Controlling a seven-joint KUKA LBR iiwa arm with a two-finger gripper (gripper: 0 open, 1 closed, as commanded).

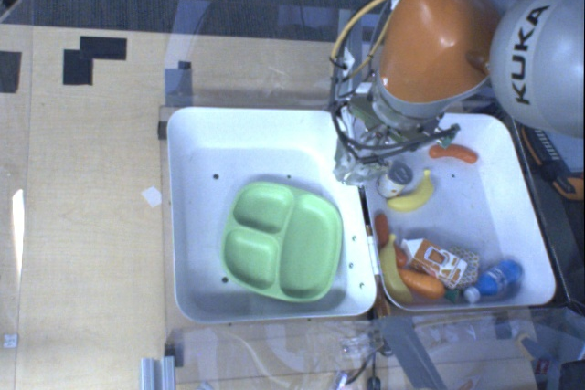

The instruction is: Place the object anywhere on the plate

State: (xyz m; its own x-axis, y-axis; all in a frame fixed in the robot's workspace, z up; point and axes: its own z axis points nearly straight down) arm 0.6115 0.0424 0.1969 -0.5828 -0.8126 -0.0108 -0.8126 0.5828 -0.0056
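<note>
Bins are set side by side on the bench (pixel 82 224), both shallow and white. The left bin (pixel 196 160) carries a green plate (pixel 283 240) with three compartments, seen lying flat toward the lower middle of the frame, and nothing is seen resting on that plate. The right bin (pixel 521 224) is filled with small things: a yellow banana (pixel 416 193) near its upper left, an orange sausage-like piece (pixel 454 153) above it near the upper edge, and a small red piece (pixel 382 225) against the left wall. Toward the lower edge of that bin a second banana (pixel 391 271) is laid beside an orange-and-white packet (pixel 442 262), with an orange carrot-like piece (pixel 422 282) just below the packet and a blue bottle (pixel 494 279) at the lower right.

The gripper (pixel 366 162) is seen at the upper middle of the frame, over the wall shared by the two bins, under the orange band of the arm (pixel 439 41). Whether it is apart or together cannot be told, and no object is seen in it.
</note>
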